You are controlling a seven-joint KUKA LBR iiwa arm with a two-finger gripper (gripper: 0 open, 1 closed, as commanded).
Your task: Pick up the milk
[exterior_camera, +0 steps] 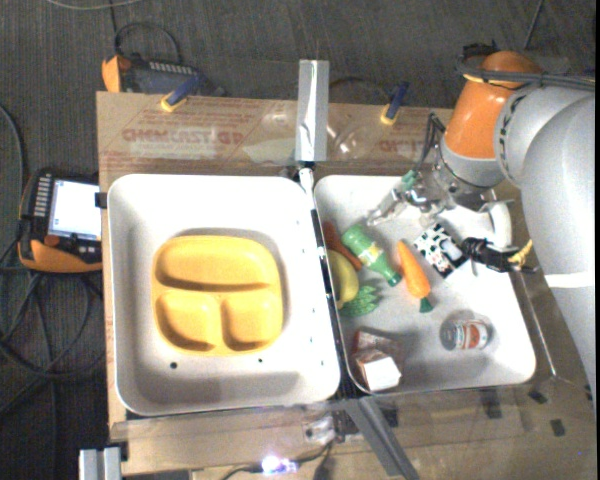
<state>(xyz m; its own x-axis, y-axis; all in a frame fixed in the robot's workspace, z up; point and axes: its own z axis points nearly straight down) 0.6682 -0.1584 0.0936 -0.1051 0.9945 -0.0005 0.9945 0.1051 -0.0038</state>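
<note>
You are looking down on two white bins. The left bin (130,268) is holding a yellow divided tray (220,291). The right bin (510,358) is holding the milk carton (376,359) near its front edge, a tin can (466,332) to its right, a green bottle (370,252), a carrot (414,273) and a black-and-white spotted carton (436,249). The gripper (412,196) is hovering over the bin's back part, well apart from the milk carton, beside the spotted carton.

Dark grey carpet floor (40,88), black cables (10,298), cardboard-topped bench (210,138)
</note>
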